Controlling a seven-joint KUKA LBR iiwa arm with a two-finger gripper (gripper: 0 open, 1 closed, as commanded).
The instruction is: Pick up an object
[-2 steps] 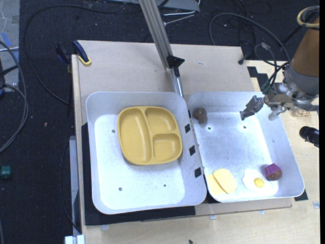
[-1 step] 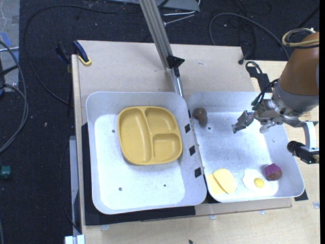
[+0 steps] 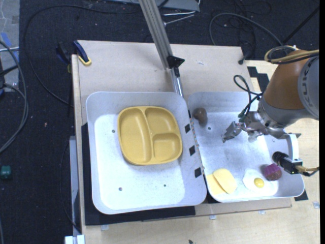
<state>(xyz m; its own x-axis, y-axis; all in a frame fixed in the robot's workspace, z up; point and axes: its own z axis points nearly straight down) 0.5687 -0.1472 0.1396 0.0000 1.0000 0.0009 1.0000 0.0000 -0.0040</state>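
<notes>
Over in the right bin there are four small things to pick from: a brown lump up by the far left corner, a pale yellow wedge at the near edge, a fried egg just to its right, white with a yellow yolk, and a dark purple piece beside that. The gripper hangs over the middle of this bin, well apart from all four, with nothing between its fingers; they look slightly apart, though they are small and hard to read from here. The left bin holds a yellow tray with three compartments, lying flat and a little turned. Both bins sit on a light wooden bench, with a grey pole slanting up from between them. Black cables trail over the dark floor around it
</notes>
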